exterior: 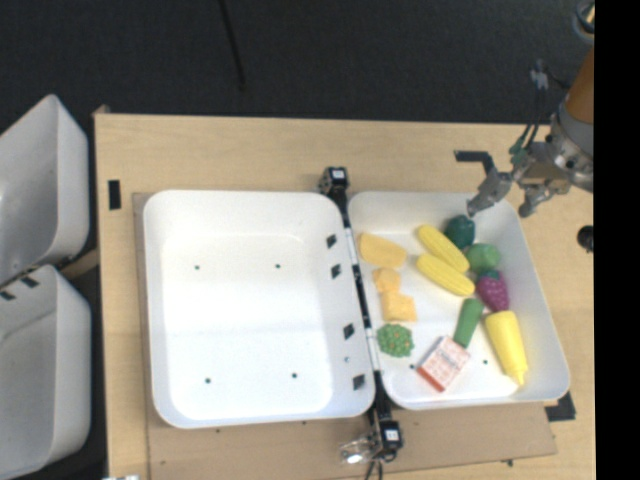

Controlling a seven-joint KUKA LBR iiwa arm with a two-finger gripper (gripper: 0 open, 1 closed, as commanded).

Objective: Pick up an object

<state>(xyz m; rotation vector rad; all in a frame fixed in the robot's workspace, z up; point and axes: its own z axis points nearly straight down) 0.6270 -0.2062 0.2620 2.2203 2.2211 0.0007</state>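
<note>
Camera view looks down on two white bins side by side; the left bin sits at the centre left of the frame, and the right bin holds a cluster of toy food at the centre right. The gripper hangs at the upper right of the frame, over the top edge of the right bin, with its two fingers spread apart and nothing between them. One fingertip sits just above and beside a dark green round piece, though contact cannot be confirmed from this angle.

Nearest candidates for the pick lie just below: the dark green piece, two yellow corn cobs lying diagonally, a light green piece and purple grapes. These are packed close together, some touching, so a descent here probably risks straddling two items or pushing one aside. A cleaner approach, as I judge it, is to centre the open fingers over a single item, align them across its narrow width, and come down straight. The yellow slab toward the bin's left side stands more apart and looks easier to isolate.
</note>
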